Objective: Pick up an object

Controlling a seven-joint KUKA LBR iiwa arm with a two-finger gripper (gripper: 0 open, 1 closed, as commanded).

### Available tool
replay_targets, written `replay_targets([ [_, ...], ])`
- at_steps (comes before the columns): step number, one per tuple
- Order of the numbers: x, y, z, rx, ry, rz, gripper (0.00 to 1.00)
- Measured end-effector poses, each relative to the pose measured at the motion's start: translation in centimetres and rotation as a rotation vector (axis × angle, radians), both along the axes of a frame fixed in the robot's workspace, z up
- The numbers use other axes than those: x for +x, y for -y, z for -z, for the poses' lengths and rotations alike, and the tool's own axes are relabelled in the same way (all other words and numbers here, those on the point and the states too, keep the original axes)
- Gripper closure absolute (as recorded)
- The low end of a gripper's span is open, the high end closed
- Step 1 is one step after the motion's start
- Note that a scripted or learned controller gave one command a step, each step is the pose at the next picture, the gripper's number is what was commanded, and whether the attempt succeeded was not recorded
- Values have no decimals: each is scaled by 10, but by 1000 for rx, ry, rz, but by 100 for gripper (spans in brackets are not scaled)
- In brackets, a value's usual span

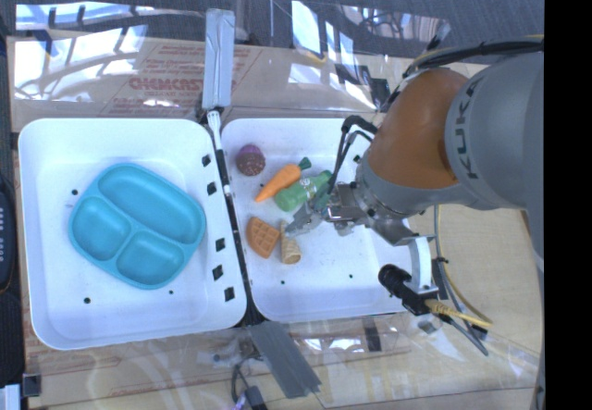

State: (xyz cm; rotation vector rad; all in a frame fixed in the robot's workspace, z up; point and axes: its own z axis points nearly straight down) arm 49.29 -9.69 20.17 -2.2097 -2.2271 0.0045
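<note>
The right bin (324,292) holds several toy foods: a dark purple ball (251,159), an orange carrot (279,182), a green item (302,194), a brown waffle (263,236) and a tan cone-like piece (290,251). My gripper (313,211) reaches in from the right and sits low over the green item, just right of the waffle and above the cone piece. Its fingertips are close to the green item, and the arm's bulk hides part of that item.
The left bin (55,297) carries a blue divided plate (137,224). A black-clipped divider (222,223) runs between the bins. The grey and orange arm (444,144) covers the right bin's right side. Cardboard and a glass sheet lie behind the bins.
</note>
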Motion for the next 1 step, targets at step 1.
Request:
replay_targets([
  [1,60,11,108,-1,7,102,0],
])
